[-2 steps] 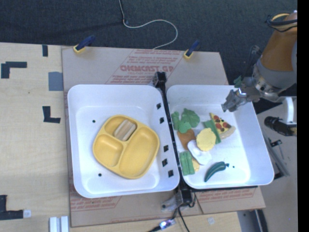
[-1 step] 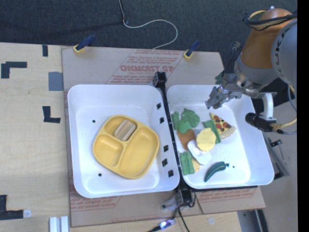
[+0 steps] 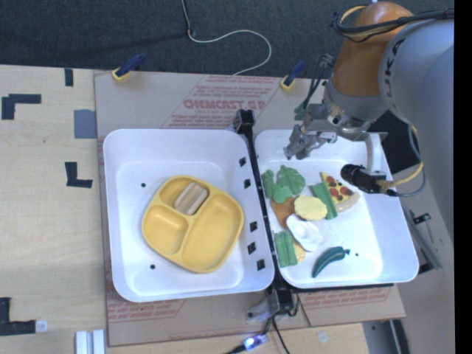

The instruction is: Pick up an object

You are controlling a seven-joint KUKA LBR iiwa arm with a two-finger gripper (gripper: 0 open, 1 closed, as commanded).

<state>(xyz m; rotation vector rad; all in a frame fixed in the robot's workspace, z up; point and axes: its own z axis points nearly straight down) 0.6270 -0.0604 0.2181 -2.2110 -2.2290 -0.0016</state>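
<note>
Overhead, the gripper [image 3: 300, 147] hangs above the right bin [image 3: 383, 260], spread unclear, holding nothing visible.

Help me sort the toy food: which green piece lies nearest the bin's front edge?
The dark green pepper, curved and alone at the front of the right bin; the leafy green piece lies farther back.

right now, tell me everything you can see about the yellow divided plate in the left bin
The yellow divided plate looks like smooth moulded plastic, rounded, with raised ridges splitting it into three compartments. It lies flat, right way up, on the floor of the left bin, roughly central, clear of the walls. A small tan flat piece rests in its upper compartment; the other two hold nothing.
</note>
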